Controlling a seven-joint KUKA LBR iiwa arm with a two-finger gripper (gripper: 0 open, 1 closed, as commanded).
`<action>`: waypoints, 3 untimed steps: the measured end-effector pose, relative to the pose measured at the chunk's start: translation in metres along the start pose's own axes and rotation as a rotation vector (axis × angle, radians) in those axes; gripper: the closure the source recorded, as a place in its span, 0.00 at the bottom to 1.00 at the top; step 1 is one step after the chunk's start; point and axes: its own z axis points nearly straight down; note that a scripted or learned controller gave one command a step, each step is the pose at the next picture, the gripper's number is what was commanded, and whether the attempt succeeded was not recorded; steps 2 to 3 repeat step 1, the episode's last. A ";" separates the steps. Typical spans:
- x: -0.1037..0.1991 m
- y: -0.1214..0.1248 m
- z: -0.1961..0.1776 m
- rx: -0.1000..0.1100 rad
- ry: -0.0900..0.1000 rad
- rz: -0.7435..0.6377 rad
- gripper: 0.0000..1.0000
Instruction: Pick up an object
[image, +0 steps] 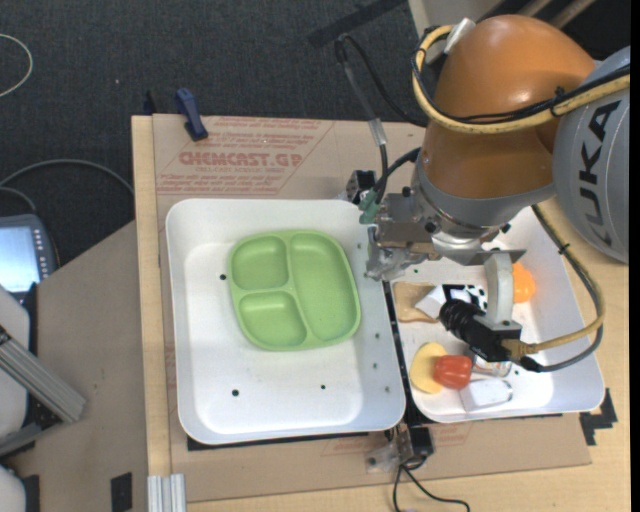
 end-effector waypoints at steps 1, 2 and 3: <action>0.024 -0.022 -0.103 -0.020 0.007 -0.009 1.00; 0.024 -0.022 -0.103 -0.020 0.007 -0.009 1.00; 0.024 -0.022 -0.103 -0.020 0.007 -0.009 1.00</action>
